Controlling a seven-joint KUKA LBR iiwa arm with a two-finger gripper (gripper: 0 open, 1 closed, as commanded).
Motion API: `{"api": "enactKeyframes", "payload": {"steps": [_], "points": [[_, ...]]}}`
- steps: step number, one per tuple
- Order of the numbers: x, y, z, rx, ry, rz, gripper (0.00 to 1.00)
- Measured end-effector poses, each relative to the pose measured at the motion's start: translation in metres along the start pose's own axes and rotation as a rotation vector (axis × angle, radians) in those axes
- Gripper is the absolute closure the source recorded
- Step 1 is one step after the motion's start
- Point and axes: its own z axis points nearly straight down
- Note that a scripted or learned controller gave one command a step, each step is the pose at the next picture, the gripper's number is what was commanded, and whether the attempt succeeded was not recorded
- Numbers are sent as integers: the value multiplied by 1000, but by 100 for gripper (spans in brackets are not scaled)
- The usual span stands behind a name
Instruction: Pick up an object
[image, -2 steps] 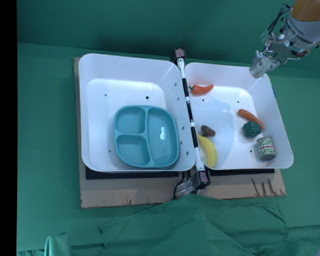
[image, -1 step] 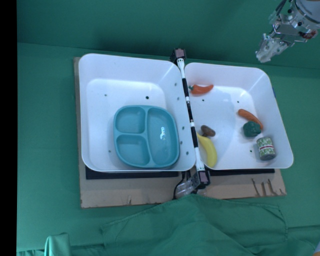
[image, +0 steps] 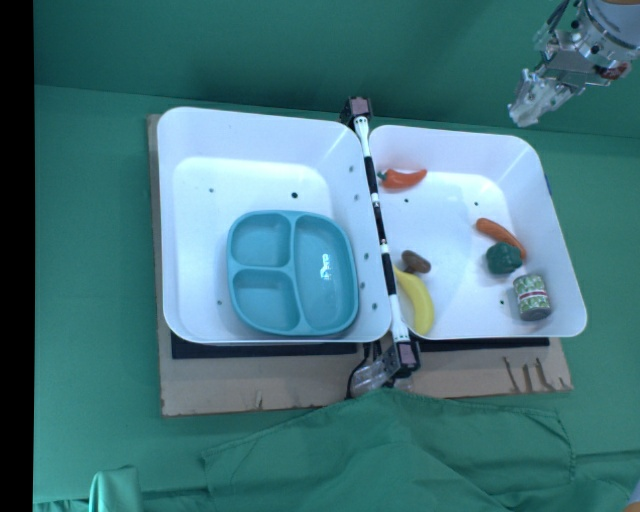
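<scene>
Hovering beyond the right bin's far corner, the hand, grip unclear, is well apart from the carrot.

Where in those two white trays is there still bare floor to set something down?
Right bin: its middle, ringed by red pepper, carrot, banana and can. Left bin: the strip above the blue plate. Crowded by the can.

Open floor across the middle of the right bin, ringed by pepper, carrot, broccoli, can, banana and a brown lump. Left bin mostly taken by a divided blue plate, leaving room along the far and left walls.
</scene>
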Motion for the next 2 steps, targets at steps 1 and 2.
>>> {"api": "enactKeyframes", "payload": {"steps": [1,2], "points": [[67,-43,2,0,2,0,100],[114,-60,1,0,2,-1,100]]}}
